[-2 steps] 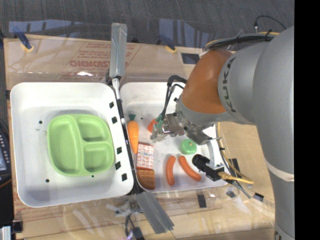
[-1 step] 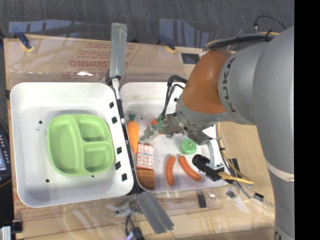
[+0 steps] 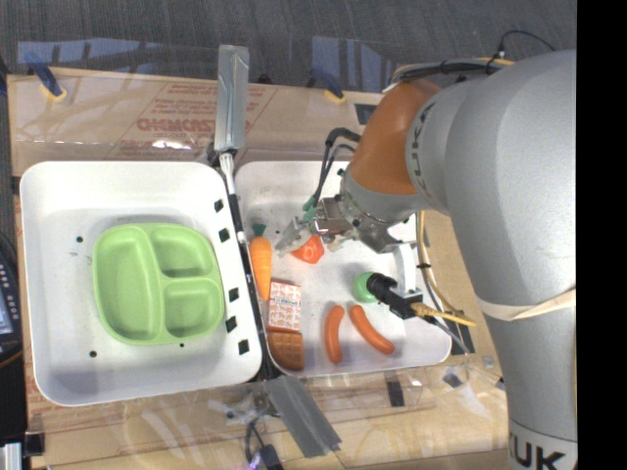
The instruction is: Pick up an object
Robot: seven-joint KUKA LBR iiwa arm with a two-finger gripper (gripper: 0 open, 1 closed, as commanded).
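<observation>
A single fixed camera looks down at a slant from above the surface point(image 3: 147, 116), near enough that both white bins nearly span the frame. The left bin point(image 3: 49, 262) lies well to the claw's point(image 3: 312, 228) left, the right bin point(image 3: 431, 346) directly beneath it. The arm point(image 3: 490, 164) enters from the right edge, looming large and close to the lens.

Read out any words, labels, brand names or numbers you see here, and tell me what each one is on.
"UK": large black letters on the arm's base, cut off at the frame's bottom edge.
Red print on the cardboard behind the bins: mirrored and blurred, not readable.
Red-and-white carton in the right bin: printing too small to read.
</observation>
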